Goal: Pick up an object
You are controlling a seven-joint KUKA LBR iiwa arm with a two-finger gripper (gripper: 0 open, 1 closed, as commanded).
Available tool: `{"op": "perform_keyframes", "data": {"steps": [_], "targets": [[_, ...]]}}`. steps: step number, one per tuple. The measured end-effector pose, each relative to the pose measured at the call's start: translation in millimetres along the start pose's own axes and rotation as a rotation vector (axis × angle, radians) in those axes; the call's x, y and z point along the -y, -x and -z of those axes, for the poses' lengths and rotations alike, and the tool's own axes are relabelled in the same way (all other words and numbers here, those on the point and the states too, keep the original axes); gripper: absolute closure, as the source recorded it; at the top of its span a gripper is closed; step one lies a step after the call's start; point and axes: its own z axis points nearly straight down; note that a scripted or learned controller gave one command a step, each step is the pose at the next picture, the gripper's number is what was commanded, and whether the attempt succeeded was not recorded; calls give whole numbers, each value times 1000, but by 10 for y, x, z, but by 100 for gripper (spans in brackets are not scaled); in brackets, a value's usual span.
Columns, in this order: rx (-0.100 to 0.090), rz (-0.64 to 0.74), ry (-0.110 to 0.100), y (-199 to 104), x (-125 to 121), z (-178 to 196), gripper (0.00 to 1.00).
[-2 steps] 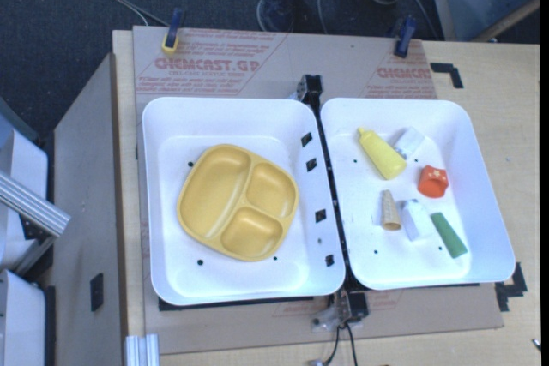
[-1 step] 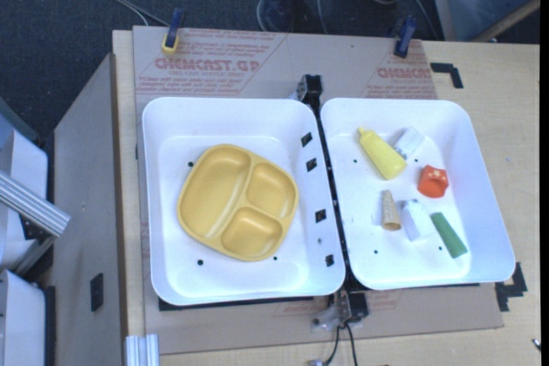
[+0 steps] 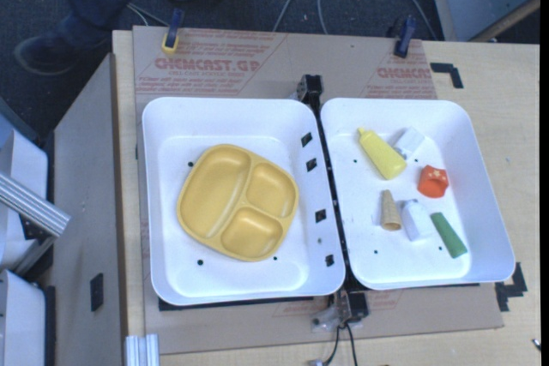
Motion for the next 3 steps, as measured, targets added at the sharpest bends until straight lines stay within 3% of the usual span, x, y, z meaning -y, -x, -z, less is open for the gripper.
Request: {"op": "perform_keyframes", "data": {"steps": [3], "targets": [[9, 4, 16, -9, -25, 347, 100]]}}
